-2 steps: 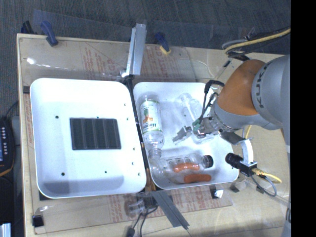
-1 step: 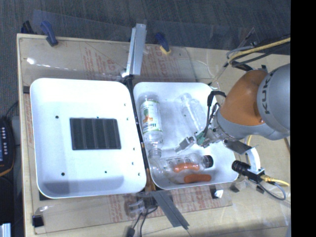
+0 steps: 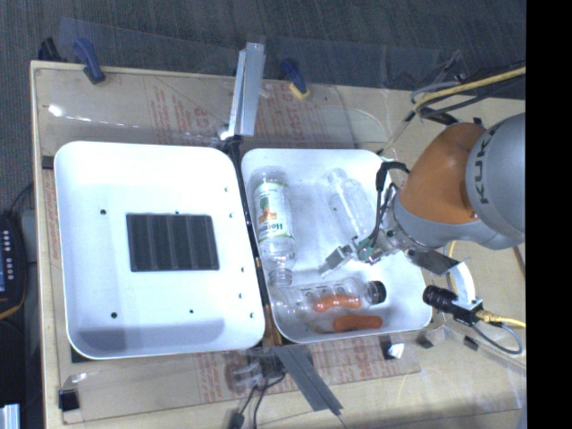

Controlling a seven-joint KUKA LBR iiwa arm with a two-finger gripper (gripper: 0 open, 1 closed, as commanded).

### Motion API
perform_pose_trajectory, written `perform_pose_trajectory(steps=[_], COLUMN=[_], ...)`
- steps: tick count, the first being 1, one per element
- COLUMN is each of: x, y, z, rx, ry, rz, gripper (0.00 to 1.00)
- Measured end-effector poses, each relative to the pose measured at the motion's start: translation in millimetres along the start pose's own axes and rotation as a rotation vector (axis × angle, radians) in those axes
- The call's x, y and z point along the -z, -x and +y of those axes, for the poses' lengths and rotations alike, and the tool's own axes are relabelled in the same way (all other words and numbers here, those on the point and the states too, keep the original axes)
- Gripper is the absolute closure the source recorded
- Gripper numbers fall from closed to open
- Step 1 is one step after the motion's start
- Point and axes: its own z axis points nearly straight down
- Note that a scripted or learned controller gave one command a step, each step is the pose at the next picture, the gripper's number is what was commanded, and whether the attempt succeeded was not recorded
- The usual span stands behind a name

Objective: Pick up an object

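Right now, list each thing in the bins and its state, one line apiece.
Labelled bottle: lying on its side along the right bin's left wall.
Clear bottle: lying flat, tilted, near the bin's middle.
Black-capped bottle: lying on its side near the front wall.
Gripper: low over the right bin, between the bottles.
Left bin: holds a dark ribbed panel.
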Motion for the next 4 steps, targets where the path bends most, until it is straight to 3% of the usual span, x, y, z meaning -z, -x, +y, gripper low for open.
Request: perform_pose_trajectory(steps=[2, 3, 4], x=[4, 10, 21], y=[5, -4, 0], z=[11, -9, 59], rx=[0.048, 0.035, -0.014], ry=[0.001, -0.002, 0.0], rz=[-0.001, 0.003, 0.001], gripper=[0.0, 0.0, 0.0])
